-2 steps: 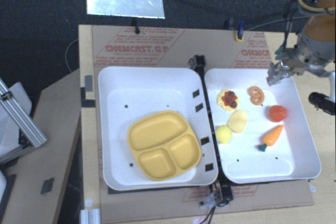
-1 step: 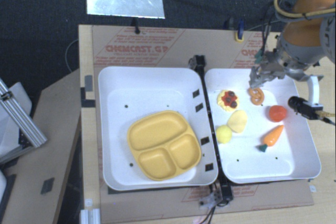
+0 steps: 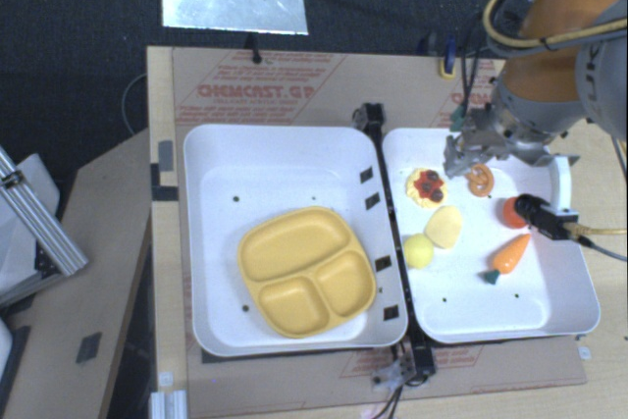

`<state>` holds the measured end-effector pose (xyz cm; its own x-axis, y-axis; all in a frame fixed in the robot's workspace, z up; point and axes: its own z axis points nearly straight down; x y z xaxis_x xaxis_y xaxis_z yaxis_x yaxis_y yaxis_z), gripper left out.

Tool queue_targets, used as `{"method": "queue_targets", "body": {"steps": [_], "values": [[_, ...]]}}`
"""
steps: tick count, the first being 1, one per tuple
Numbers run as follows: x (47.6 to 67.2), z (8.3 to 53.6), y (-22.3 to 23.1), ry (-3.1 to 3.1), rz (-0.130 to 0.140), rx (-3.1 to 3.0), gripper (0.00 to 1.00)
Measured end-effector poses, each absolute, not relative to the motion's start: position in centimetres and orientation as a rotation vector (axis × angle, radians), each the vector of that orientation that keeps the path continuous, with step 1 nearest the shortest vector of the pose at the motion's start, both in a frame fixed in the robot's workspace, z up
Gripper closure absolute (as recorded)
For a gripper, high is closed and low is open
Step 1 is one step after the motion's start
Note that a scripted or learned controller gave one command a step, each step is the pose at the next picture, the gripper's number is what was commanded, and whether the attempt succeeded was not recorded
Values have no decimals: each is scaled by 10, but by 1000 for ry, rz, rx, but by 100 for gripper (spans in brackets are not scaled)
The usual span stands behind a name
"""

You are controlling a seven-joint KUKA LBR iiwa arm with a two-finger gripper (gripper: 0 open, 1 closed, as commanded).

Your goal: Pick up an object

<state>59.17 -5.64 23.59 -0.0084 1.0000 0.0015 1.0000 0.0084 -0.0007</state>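
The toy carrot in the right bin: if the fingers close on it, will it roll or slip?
The carrot looks smooth and tapered, so it may squirt out toward its narrow end. Lying flat and rounded, it probably rolls sideways if nudged. It seems like light plastic.

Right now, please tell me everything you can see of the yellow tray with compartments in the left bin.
The yellow tray looks like smooth moulded plastic with rounded corners. It has three compartments: one large at its upper left and two smaller ones toward its lower right, all without contents. It lies flat and turned at a slant on the floor of the left bin, toward the front right. Nothing touches it except the bin floor.
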Motion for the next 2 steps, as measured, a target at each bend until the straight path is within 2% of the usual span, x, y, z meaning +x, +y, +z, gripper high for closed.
{"method": "queue_targets", "body": {"steps": [2], "values": [[552, 231, 62, -2232, -2, -2207, 100]]}}
